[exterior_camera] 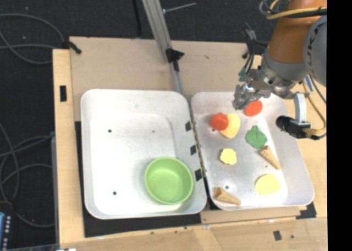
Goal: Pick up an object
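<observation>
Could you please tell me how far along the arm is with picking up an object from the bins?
Done: the gripper has reached the right white bin, low at its far edge beside the small orange-red round piece. In hand: nothing visibly between the fingers. Left: grasp and lift; the piece looks to be lying in the bin, as does the green leaf-shaped piece.

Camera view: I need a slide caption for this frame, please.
Gripper poised over a red-orange piece in the right bin of toy foods; green bowl in the left bin.
</observation>
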Controlling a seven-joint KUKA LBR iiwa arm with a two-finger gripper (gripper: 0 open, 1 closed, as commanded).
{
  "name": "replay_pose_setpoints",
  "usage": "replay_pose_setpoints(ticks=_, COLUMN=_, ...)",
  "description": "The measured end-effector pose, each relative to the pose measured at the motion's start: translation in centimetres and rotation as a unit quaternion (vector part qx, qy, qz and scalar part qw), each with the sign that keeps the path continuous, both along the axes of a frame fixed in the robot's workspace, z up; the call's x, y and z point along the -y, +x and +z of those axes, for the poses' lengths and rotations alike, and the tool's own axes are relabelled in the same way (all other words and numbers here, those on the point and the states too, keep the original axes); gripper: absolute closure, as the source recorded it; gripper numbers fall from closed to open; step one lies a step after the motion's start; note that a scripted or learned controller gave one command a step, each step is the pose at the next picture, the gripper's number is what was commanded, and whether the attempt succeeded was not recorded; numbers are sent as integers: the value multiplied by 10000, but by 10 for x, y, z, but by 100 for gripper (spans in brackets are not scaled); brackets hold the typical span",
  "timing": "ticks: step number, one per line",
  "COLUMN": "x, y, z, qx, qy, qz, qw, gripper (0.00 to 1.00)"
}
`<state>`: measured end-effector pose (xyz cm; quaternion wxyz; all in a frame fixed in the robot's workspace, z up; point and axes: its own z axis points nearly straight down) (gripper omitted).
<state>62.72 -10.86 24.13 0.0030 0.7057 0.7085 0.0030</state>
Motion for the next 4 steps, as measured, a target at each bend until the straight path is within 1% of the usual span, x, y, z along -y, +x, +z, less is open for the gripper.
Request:
replay_pose_setpoints(ticks=1, x=0, y=1, z=32, qx=-19, qy=2, qz=1, qw=10000, gripper=100)
replay_pose_setpoints(ticks=2, x=-51, y=-16, z=17, qx=-47, qy=-4, qz=5, qw=10000, gripper=100)
replay_pose_setpoints(ticks=3, x=-97, y=-28, z=3, qx=-45, qy=-7, qz=3, qw=10000, gripper=100)
replay_pose_setpoints(ticks=4, x=-148, y=-51, z=6, qx=-46, qy=11, qz=20, qw=10000, gripper=100)
